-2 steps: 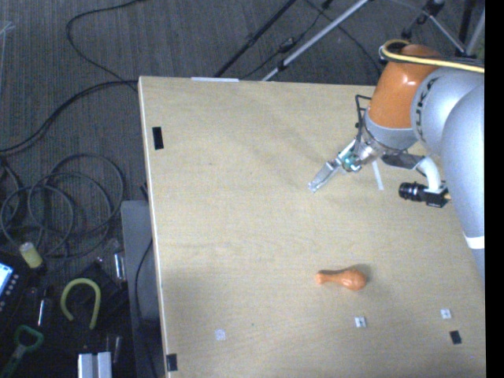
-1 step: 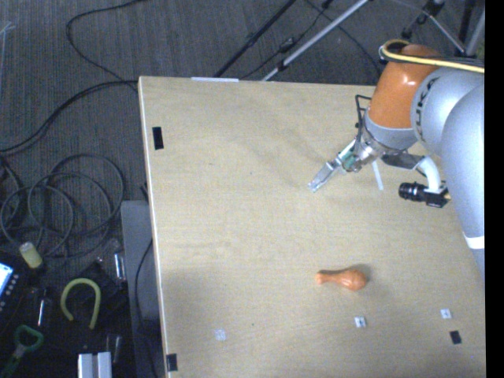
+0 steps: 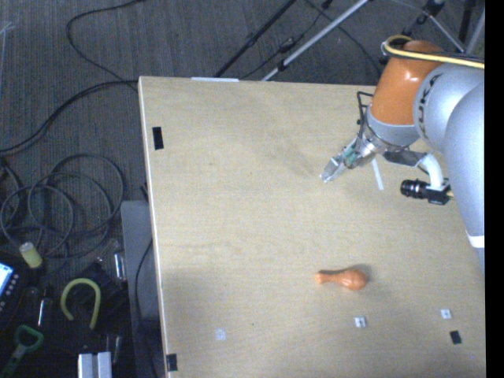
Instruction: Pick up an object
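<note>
From the overhead camera, the whole bench (image 3: pixel 236 211) shows as a bare tan board, and the one thing worth picking up is a small orange object (image 3: pixel 343 279) shaped like a little gourd or drumstick, a round bulb with a thin neck pointing away from the arm. It lies flat on the board, alone, well clear of every edge. The arm (image 3: pixel 441 124) comes in from the side, its orange band sitting above the wrist, and the gripper (image 3: pixel 339 166) hangs over the board well apart from the orange object, farther toward the back of the bench than the object is. The tool slants down and away from the arm, which looks like a travelling pose rather than a grasp. Whether the fingers are apart or together cannot be told; the tip is small and pale against the board, and nothing appears between them. By my judgement the pick has not begun: the gripper would need to come toward the near edge, over the orange object, and drop onto its bulb. Nothing stands between them. A few small black and white markers (image 3: pixel 360 321) lie flat just past the orange object, and cables (image 3: pixel 63 203) trail on the floor beside the bench, out of the way.
</note>
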You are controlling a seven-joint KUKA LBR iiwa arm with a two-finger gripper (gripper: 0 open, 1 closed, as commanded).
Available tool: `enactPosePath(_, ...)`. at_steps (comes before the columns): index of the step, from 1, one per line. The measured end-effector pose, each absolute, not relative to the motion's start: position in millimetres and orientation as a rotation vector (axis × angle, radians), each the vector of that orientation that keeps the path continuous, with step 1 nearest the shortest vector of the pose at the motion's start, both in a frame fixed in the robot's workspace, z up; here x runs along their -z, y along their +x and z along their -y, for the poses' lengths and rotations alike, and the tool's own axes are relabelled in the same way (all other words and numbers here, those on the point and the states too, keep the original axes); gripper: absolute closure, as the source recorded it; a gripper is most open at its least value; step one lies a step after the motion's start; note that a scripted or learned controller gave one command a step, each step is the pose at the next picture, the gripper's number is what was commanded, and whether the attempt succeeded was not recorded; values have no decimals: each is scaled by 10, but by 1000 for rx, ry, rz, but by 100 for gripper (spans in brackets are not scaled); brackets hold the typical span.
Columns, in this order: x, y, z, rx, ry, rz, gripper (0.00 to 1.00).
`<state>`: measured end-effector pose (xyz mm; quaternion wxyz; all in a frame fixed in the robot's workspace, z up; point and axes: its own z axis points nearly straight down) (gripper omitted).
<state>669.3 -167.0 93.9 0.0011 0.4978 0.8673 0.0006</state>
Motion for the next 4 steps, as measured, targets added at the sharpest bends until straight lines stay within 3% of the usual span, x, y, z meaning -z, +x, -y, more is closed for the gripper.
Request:
enactPosePath(1, -1754, 6592, 1269, -1, 1685, -2651, 100)
enactPosePath(2, -1743, 6686, 1140, -2, 1717, -2631, 100)
enactPosePath(3, -1940, 6685, 1379, 1, 1940, -2471, 100)
enactPosePath(4, -1462, 6444, 2122, 4, 1863, -2529, 100)
